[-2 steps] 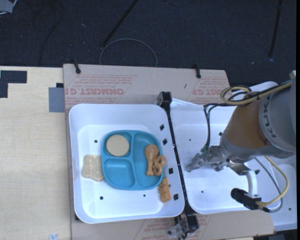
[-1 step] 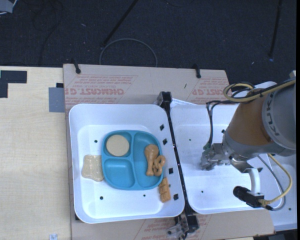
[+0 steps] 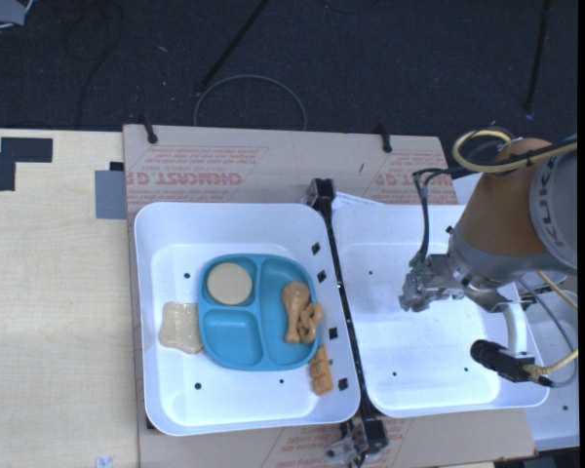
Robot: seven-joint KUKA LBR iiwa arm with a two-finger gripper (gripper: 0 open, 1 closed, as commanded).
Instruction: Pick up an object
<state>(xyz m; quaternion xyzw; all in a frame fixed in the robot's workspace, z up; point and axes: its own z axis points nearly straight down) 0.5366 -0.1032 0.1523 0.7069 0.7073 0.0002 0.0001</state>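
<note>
— Though lying loose in the blue tray (image 3: 242,347), looks easy enough to reach: brown twisted pastry (image 3: 300,312), in the tray's right-hand compartment.

— Anything else inside the tray?

— Round tan disc (image 3: 228,283), in the tray's upper left compartment.

— And outside the tray?

— Pale flat piece (image 3: 180,327), right against the tray's left edge. Small brown chunk (image 3: 320,370), just off the tray's lower right corner. All lying in the left white bin (image 3: 148,261), same as the tray itself.

— Where's the gripper?

— Gripper (image 3: 419,289) well to the right of the tray, beyond the bins' shared edge, above the right white bin (image 3: 439,393). Well apart from every one of those pieces. Jaws apart or together: impossible to tell from up here.

— And the arm?

— Grey, with the orange band (image 3: 502,203), farther right of the tray than the gripper.
</note>
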